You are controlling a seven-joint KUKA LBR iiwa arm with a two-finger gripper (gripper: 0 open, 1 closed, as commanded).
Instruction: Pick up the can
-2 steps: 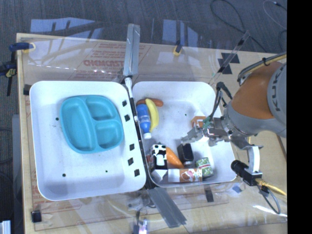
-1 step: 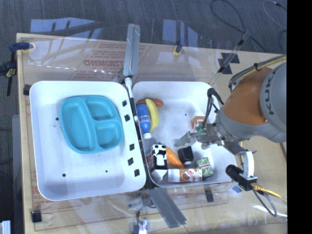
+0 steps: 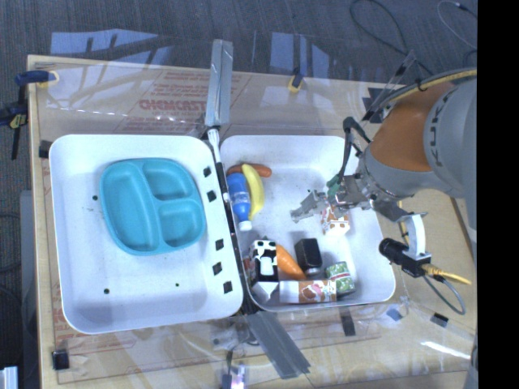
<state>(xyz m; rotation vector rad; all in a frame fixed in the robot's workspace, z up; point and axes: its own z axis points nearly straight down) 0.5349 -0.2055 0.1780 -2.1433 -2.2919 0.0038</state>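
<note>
- Camera view: two white bins side by side, left bin [image 3: 73,298] and right bin [image 3: 276,148], on a bench.
- Left bin: a blue tray [image 3: 152,203] with compartments is seen lying flat.
- Right bin, along the left wall: a banana [image 3: 255,191] and a blue bottle [image 3: 238,201], touching or nearly so.
- Right bin, near wall: a cluster is noted, with a black-and-white block [image 3: 263,259], an orange piece [image 3: 289,263], a black box [image 3: 308,254] and a green carton [image 3: 340,278].
- Can [image 3: 315,292]: judged to be the red-and-white cylinder lying on its side against the near wall, just beside the carton and under the orange piece's tip. This identification is not certain.
- Gripper [image 3: 318,207]: hangs over the bin's open middle, well apart from the can, with nothing seen between the fingers. The jaws appear spread apart.
- Step in hand: approach; no grasp is made yet.
- To do it well: the gripper should be carried toward the near wall and the jaws set across the can's short width, not along its length.
- Risk noted: crowding by carton, box and wall; a neighbour may be pinched instead, or the can rolled.
</note>
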